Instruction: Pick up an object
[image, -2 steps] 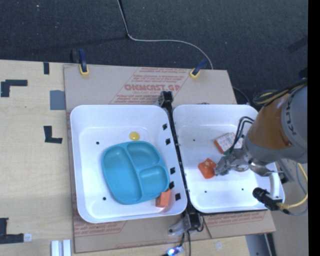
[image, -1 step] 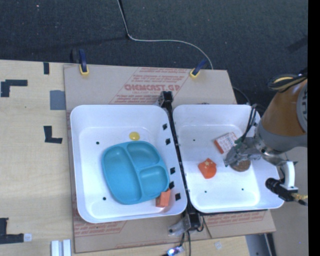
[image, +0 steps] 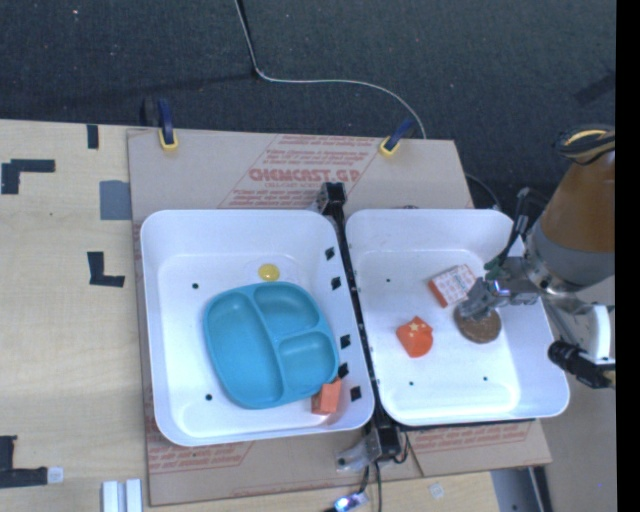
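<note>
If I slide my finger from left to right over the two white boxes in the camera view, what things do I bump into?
Blue divided plate → small orange block by the plate's corner → orange-red toy → red and white packet → gripper over a brown round thing.

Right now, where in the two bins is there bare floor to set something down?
Right white bin: free along the front, below the orange block. Left white bin: free strip left of the blue divided plate. Crowded around the gripper.
</note>
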